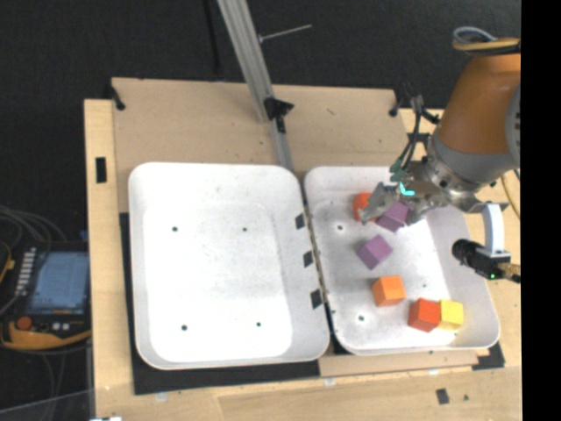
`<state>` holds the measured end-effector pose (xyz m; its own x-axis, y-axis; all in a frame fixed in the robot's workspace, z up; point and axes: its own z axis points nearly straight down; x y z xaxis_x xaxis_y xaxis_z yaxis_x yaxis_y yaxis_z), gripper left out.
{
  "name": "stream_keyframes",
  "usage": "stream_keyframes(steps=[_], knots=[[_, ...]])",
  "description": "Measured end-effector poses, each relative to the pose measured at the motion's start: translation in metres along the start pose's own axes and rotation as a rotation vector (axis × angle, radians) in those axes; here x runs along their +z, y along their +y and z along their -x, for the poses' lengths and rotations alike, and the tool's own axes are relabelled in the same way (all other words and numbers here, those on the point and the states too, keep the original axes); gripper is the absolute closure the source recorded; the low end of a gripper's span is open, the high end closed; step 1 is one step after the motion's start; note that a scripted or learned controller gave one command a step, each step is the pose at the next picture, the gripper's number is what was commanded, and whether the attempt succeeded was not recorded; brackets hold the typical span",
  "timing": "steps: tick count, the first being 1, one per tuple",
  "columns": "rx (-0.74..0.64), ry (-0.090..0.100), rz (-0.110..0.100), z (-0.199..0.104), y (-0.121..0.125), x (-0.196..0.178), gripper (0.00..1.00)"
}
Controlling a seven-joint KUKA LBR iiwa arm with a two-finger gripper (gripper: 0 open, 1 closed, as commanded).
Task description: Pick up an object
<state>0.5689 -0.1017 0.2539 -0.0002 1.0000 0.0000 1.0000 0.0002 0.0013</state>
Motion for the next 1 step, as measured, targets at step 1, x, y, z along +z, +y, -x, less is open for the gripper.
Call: stream_keyframes(steps=[1], knots=[[0.002, -0.001, -0.006, 0.0065, 0.006, 0.0583, 0.0]])
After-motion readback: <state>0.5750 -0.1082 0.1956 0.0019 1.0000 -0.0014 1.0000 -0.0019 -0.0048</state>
